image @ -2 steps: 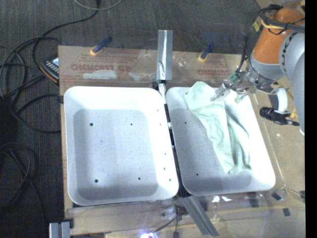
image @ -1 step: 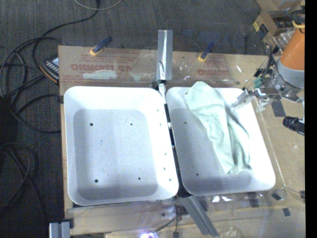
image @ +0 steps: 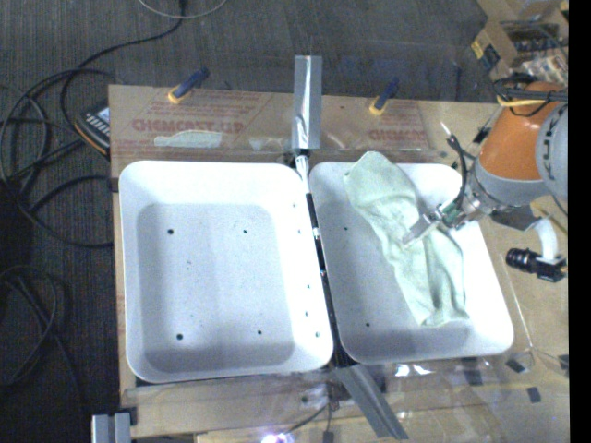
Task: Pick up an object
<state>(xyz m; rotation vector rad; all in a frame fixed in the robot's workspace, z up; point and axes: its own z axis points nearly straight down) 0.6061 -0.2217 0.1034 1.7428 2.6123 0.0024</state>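
Note:
A pale green cloth [image: 406,233] lies crumpled in the right bin [image: 369,326], stretching from the bin's back left corner down toward its front right. My gripper [image: 417,230] comes in from the right, low over the middle of the cloth, with its thin fingers touching or just above the fabric. The grey arm with its orange band [image: 517,150] rises behind it at the right edge.
The left bin [image: 222,275] sits beside the right one, separated by a dark divider strip [image: 314,238]. A metal post [image: 307,100] stands behind the bins. Clamps and cardboard lie at the back, cables on the floor at left, and boxes at the top right.

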